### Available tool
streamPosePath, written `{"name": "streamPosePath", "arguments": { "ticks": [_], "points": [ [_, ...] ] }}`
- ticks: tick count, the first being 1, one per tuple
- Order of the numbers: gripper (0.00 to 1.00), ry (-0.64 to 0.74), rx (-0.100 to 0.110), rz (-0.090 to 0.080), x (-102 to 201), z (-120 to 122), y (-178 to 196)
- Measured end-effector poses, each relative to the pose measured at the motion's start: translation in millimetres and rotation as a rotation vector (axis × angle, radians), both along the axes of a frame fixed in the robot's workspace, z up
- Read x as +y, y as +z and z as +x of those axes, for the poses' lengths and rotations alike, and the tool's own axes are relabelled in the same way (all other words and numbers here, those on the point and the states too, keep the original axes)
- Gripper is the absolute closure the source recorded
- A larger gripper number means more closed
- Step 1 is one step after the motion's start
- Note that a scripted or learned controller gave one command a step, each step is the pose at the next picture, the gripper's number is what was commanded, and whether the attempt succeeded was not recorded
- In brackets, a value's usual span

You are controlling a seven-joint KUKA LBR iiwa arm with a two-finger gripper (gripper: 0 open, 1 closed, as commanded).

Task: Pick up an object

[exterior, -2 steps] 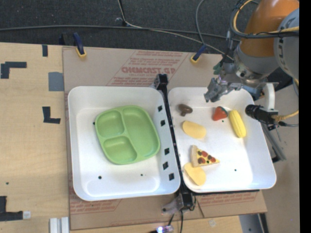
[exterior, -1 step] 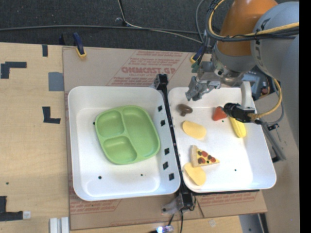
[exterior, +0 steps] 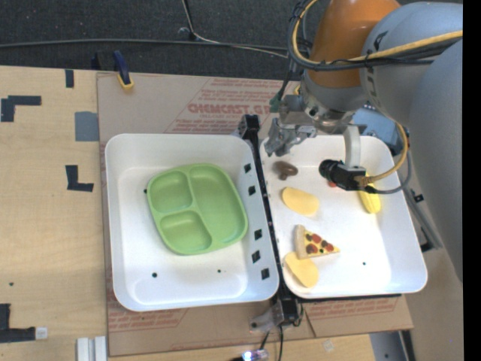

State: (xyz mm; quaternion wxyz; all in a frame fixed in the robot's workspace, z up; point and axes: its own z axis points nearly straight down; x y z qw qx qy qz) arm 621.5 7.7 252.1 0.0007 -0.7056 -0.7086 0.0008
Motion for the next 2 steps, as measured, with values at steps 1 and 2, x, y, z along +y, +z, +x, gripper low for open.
{"name": "streamPosePath", "arguments": {
  "ticks": [1,2],
  "points": [
    [1.0,0.0,0.001,0.0,50,-16,-9],
    [1.0,0.0,0.001,0.0,94,-22,-19]
  ]
}}
